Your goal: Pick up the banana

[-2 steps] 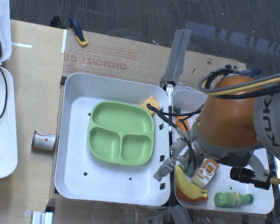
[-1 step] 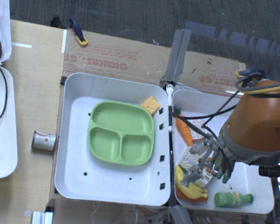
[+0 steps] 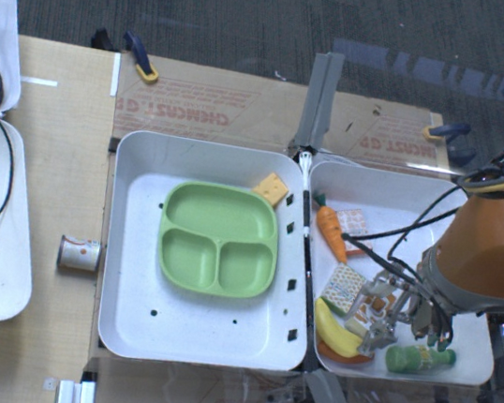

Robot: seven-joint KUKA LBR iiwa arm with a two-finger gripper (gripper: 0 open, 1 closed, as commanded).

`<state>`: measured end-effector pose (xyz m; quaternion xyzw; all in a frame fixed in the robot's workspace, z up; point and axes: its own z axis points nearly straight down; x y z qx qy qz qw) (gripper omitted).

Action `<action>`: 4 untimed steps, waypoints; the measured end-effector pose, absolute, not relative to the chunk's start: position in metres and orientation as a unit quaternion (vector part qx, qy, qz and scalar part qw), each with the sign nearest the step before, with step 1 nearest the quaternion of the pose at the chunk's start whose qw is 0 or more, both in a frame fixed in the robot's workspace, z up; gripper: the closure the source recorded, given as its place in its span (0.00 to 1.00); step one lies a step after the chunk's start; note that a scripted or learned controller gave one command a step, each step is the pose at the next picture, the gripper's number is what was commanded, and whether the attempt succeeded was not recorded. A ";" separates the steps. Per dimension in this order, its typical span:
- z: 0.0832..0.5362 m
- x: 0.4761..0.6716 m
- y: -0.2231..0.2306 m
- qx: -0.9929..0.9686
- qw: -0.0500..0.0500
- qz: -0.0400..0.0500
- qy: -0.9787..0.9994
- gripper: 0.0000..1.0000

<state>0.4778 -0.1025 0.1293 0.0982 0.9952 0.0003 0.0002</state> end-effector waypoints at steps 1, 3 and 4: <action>0.099 0.480 -0.096 0.020 0.003 -0.001 1.000 0.00; 0.108 0.483 -0.095 0.021 0.009 -0.001 1.000 0.00; 0.110 0.570 -0.135 -0.042 0.002 0.000 0.999 0.00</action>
